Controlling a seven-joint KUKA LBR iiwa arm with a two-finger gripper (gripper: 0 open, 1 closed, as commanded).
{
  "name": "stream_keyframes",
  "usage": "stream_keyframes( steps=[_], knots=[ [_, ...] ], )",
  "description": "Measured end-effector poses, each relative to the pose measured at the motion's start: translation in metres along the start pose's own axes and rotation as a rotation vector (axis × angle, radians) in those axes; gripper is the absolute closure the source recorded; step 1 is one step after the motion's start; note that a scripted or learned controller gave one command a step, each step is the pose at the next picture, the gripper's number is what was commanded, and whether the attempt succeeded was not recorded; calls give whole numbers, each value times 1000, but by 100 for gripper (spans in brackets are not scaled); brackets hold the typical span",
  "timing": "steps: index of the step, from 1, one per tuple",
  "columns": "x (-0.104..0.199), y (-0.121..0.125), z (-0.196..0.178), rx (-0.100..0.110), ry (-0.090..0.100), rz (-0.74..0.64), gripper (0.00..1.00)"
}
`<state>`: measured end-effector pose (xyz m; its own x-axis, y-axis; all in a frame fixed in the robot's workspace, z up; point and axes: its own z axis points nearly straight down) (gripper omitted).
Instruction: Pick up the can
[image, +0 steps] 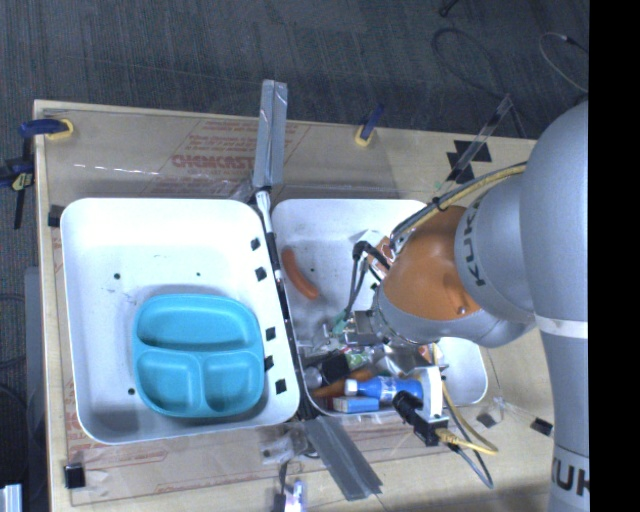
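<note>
Blue can (385, 387) lies amid clutter beside gripper (352, 352); jaws' state unreadable. Risk: neighbours crowd it, grasp slips.

Arm (500, 260) is covering most of the right bin (330, 220); the bin's right half and far right wall are sitting under the orange band and grey wrist. Gripper (365, 375) is buried in cabling and wrist hardware, so finger state is not reading. Clutter at the right bin's near edge is overlapping: a blue-and-white cylindrical item (385, 388) is lying partly under the wrist, its ends hidden, so calling it a can isn't safe. Orange object (300, 273) is running under the cables at its lower end. Arm's upper links are getting cut off at the right and bottom edges. Printing on the bench board (215, 150) is too faint to read.
</note>
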<state>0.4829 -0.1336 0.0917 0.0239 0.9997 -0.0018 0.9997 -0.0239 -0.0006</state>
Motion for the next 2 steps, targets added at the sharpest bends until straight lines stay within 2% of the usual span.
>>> stream_keyframes(
  steps=[1, 2],
  knots=[
    [-6, 1, -10, -3, -10, 1, 100],
    [3, -3, -4, -23, -26, -23, 100]
  ],
)
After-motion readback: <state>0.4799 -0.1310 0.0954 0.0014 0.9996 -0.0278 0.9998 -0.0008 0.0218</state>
